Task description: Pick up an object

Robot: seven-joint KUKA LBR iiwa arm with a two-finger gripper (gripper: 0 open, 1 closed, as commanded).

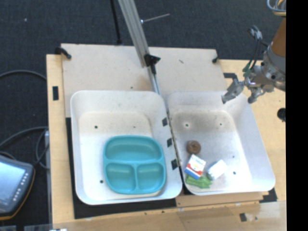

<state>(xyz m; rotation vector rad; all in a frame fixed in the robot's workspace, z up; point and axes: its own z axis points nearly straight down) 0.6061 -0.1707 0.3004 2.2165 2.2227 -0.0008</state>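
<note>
Your gripper [242,93] hovers, fingers spread and holding nothing, over the right bin's [250,129] far corner, so next drop toward the small brown disc [193,147].

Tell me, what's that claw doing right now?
Claw open, above right bin's far corner, holding nothing. Small objects untouched at near end. Path clear.

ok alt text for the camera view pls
The gripper hangs open above the far right rim of the right bin, holding nothing. That bin holds a brown disc, small box, white block and green piece; the left bin holds a blue tray.
</note>
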